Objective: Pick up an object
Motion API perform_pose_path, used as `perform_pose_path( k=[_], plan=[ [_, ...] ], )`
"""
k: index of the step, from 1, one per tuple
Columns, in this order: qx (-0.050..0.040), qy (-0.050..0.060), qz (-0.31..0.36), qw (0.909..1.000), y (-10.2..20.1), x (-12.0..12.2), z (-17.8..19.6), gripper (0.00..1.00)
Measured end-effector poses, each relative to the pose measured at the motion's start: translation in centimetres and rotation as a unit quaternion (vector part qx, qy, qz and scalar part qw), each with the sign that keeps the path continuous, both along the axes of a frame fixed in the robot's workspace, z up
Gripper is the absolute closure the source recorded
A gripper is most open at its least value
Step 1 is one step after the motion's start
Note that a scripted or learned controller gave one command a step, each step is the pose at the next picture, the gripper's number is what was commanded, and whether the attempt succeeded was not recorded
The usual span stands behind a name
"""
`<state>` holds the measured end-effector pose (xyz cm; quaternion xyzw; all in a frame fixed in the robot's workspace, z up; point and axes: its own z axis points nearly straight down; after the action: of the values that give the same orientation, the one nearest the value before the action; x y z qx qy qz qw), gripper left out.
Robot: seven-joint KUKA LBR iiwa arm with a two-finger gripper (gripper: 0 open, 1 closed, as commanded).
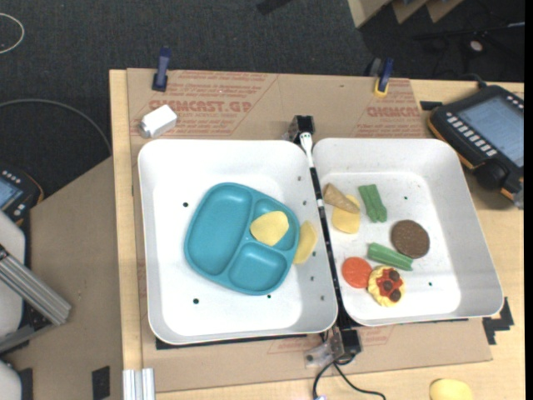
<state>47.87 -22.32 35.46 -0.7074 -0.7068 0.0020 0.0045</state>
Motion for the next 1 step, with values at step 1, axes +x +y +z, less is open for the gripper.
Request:
perform_pose_path(
  k=[1],
  plan=[
    [-0.0042,-0.009,0.001,0.9999,-0.13,0.13,6.43,1.00]
  ],
)
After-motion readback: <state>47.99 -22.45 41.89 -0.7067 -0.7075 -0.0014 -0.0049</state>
